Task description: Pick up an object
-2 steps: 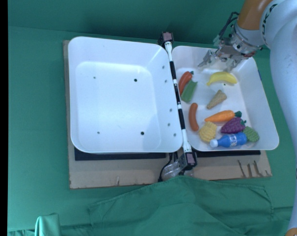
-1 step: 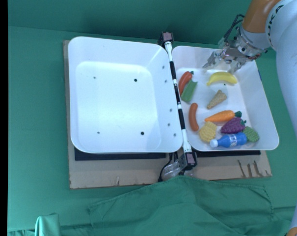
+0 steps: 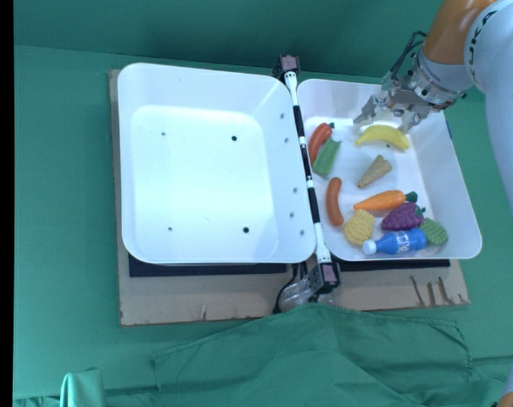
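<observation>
One gripper, fingers spread (nothing held), hovers over toy banana; approach step, next descend and close.

The gripper is hovering with its fingers spread over the far end of the right bin, just above a yellow banana. Toy food is lying scattered below it: a carrot, a sausage, purple grapes, a blue bottle. The left bin is sitting alongside.
</observation>
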{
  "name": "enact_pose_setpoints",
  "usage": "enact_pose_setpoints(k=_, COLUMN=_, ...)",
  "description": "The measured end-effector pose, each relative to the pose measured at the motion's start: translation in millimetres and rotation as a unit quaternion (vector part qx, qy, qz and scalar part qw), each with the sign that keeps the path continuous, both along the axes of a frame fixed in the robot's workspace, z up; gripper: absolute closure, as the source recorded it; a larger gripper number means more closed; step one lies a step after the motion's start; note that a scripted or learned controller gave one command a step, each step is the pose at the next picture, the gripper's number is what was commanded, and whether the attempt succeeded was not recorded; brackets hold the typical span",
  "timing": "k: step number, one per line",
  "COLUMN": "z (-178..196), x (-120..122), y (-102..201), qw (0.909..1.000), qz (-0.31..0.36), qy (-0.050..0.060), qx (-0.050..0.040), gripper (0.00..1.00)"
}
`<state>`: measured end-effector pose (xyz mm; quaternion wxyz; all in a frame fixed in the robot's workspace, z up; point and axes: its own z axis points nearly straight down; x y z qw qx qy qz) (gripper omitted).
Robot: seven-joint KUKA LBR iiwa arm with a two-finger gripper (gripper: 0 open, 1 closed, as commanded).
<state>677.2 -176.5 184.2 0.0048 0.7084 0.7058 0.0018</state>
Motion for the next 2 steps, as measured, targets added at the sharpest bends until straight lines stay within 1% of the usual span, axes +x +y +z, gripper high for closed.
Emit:
enact_pose_setpoints(k=1, z=0, x=4, y=14, qw=1.0, qz=0.001, qy=0.0, qx=-0.0003, gripper=0.0)
enact_pose_setpoints(k=2, z=0, x=-2, y=27, qw=1.0, qz=0.001, qy=0.0, qx=-0.0002, gripper=0.0)
